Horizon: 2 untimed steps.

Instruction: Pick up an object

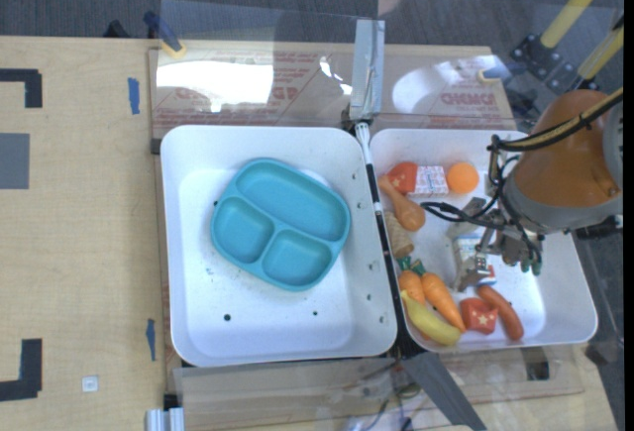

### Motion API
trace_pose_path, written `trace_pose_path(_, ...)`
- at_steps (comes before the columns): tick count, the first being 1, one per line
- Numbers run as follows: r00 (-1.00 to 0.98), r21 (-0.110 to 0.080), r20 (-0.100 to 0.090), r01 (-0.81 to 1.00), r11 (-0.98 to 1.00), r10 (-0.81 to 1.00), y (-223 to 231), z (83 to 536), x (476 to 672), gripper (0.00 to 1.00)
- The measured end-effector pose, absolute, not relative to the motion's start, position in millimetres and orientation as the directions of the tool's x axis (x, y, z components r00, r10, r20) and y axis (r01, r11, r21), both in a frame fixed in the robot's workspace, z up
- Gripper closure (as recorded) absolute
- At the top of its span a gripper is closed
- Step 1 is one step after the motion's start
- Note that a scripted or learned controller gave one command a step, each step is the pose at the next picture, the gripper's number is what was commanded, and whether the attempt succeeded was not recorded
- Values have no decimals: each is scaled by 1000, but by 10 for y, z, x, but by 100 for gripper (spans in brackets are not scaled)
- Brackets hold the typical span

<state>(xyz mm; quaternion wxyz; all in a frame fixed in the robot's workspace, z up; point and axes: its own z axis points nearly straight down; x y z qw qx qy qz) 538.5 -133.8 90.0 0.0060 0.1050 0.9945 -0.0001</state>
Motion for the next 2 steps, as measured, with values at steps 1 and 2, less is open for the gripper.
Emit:
trace_pose_path(1,-950,-5,13,311,950,311,-1246,902,6104,0)
trace_pose_path(2,-902,3,-9,432,902,432,-1291,899,5453,0)
